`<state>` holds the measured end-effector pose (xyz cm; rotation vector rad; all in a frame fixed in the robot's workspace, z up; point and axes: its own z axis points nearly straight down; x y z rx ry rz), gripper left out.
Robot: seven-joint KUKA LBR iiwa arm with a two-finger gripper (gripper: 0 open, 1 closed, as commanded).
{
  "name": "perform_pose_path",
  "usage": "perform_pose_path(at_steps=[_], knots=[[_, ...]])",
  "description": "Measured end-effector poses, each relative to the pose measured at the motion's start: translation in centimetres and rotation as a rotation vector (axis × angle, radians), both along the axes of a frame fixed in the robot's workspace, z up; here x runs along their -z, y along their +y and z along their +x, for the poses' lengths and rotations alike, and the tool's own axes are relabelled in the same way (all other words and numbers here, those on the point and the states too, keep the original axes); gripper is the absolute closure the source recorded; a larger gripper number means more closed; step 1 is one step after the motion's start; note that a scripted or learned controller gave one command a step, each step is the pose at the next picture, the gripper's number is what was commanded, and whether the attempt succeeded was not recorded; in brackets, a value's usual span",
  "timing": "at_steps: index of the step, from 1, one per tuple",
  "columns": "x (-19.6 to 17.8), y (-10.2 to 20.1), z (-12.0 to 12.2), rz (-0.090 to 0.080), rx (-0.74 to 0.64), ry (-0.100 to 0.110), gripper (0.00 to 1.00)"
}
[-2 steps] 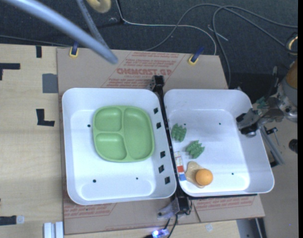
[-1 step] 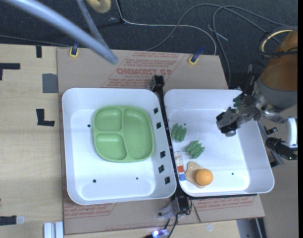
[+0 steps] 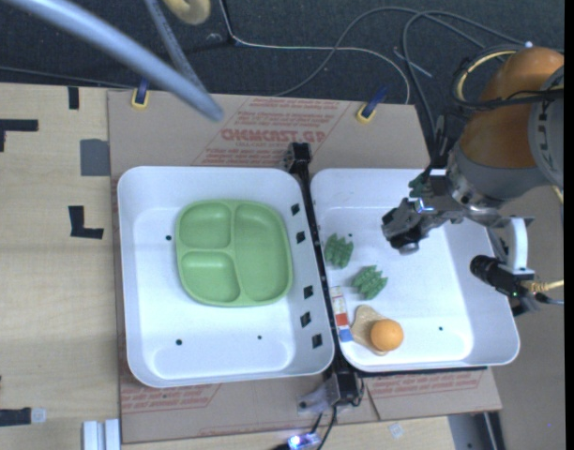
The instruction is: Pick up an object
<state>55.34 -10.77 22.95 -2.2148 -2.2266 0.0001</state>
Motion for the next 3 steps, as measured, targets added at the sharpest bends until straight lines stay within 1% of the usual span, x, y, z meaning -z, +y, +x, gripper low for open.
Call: perform_pose_path(at_steps=[1,2,3], knots=[[-0.7,5.6,0.9,0.001,-0.002,0.0,1.0],[-1.2,11.3,0.6,0.0,-0.001,0.0,1.0],[0.4,16.8,1.3,-0.001,-0.001,0.002,1.0]])
